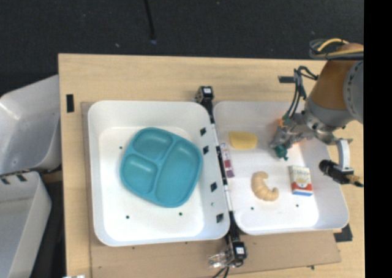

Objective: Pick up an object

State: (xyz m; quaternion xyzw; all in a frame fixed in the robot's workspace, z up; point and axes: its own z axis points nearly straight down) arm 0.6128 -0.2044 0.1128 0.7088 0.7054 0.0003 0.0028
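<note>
Glossy white plastic bins (pixel 104 221); matt wooden bench (pixel 153 78).

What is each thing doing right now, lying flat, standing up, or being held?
Blue plastic divided plate: lying flat, open side up, in the left white bin.
Yellow block-shaped piece: resting on the right white bin floor, untouched.
Tan curved croissant-shaped toy: lying on its side, untouched.
Small red and white carton: lying flat.
Gripper: low over the right bin, holding nothing that I can see.
</note>
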